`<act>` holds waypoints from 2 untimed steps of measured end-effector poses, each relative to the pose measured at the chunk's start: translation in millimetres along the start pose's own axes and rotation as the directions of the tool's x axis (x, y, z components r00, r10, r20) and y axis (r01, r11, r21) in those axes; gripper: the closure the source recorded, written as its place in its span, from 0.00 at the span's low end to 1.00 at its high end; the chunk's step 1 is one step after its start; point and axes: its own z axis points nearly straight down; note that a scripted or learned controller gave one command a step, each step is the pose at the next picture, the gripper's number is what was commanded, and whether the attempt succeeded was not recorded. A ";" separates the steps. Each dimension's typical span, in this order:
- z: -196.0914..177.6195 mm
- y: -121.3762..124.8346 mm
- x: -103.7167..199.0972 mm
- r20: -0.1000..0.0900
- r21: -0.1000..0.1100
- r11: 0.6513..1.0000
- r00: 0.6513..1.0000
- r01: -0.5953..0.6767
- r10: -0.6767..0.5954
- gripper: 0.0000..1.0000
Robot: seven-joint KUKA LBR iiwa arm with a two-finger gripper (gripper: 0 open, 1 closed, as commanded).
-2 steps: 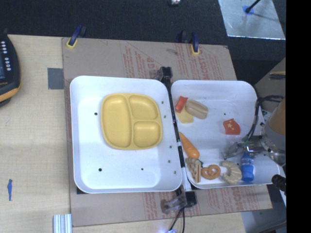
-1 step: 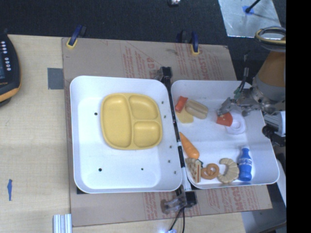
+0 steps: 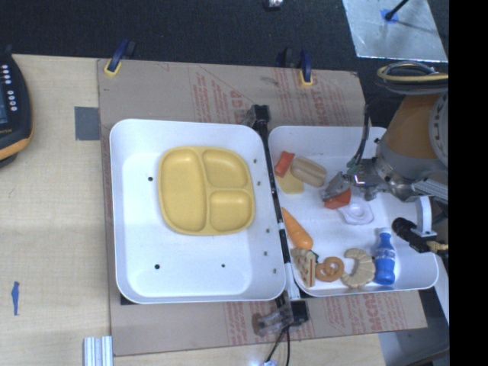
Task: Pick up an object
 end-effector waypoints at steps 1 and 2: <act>-9.7 -0.2 2.4 -0.003 0.001 1.000 1.000 0.004 -0.004 1.00; -97.6 72.5 86.8 -0.003 0.004 1.000 1.000 -0.003 0.003 1.00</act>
